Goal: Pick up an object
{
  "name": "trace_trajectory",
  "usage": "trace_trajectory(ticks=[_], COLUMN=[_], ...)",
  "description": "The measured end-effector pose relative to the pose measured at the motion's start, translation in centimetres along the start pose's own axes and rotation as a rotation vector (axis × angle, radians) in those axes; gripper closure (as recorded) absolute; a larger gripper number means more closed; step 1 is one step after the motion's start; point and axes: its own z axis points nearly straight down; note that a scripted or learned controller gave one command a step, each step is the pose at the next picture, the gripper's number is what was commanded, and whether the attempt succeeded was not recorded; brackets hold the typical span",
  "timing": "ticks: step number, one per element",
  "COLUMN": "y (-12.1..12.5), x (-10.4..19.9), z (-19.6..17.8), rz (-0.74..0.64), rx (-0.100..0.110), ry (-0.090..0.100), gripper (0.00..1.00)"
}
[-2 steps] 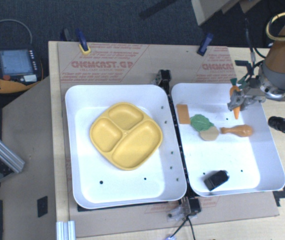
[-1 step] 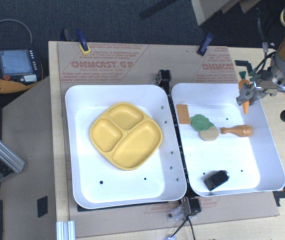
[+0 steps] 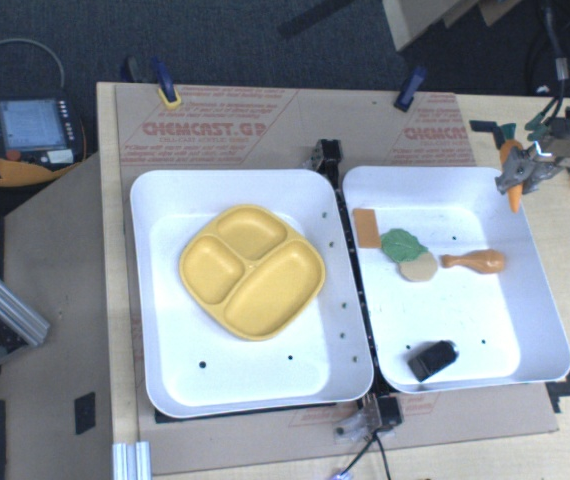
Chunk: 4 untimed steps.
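White bins sit side by side: the left bin (image 3: 155,298) holds a yellow plate (image 3: 252,269); the right bin (image 3: 535,298) holds an orange block (image 3: 366,227), green lump (image 3: 400,244), drumstick (image 3: 473,261) and black block (image 3: 432,359). At its two o'clock corner the gripper (image 3: 521,176) hangs over the rim, whether open I cannot tell. Descending there could strike the rim, and the clustered items risk a glancing miss
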Motion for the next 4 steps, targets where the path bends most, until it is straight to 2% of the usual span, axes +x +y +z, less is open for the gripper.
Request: trace_trajectory(ticks=[1,2,3,4], y=[-1.9,-3.6,-5.5,-6.7], x=[5.1,10.9,15.0,20.5], z=[1.4,2.6,2.8,3.8], rz=[-0.004,-0.005,-0.004,-0.006], rx=[0.011,0.011,0.011,0.011], ry=[0.006,0.006,0.006,0.006], gripper=[1.0,1.0,1.0,1.0])
